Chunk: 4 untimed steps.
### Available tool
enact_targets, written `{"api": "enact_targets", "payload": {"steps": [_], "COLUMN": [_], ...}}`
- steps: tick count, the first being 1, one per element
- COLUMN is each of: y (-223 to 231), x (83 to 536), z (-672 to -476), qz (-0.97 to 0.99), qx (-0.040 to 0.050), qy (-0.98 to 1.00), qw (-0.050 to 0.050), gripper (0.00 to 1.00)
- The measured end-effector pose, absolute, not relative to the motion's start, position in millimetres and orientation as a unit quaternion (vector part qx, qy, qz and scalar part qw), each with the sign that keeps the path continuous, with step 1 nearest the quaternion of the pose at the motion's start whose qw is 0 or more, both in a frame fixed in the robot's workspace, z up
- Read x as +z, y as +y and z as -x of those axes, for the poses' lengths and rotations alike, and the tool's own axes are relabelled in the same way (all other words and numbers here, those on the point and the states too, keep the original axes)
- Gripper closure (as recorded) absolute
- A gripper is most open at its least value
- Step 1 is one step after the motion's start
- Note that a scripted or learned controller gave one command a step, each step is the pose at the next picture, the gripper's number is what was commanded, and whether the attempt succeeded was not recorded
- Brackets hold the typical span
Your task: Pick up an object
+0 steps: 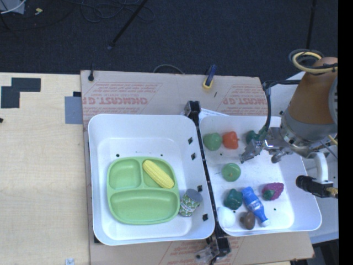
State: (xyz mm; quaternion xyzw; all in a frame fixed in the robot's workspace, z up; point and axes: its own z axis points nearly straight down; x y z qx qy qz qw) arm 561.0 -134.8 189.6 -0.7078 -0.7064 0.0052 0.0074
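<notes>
The right bin (300, 217) holds several small items: a green ball (212, 141), an orange-red piece (230, 140), a dark green piece (252, 136), a green apple (231, 171), a teal lump (233, 199), a blue bottle (255, 205), a purple piece (272, 190), a brown lump (247, 220) and a white lump (227, 217). My gripper (262, 155) hangs over the upper middle of this bin, just right of the dark green piece. It is open, with bare bin floor between its fingers (246, 154).
The left bin (110, 131) carries a green divided plate (140, 206) with a yellow corn cob (158, 173) on it, and a small crumpled grey-green item (190, 202) by its right wall. A black divider strip (201, 159) separates the bins. Cardboard (138, 95) lies beneath.
</notes>
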Motion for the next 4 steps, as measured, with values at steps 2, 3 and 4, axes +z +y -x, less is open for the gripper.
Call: {"api": "enact_targets", "payload": {"steps": [2,3,4], "y": [-135,-134,-133], "x": [155,119,86], "z": [-561.4,-569.1,-569.1], "qz": [0.707,0.707,0.707], "qx": [0.0018,-0.0051,0.0009], "qy": [-0.707,-0.707,-0.707], "qw": [0.003,-0.002,0.002], "gripper": [0.00,0.00,0.00]}}
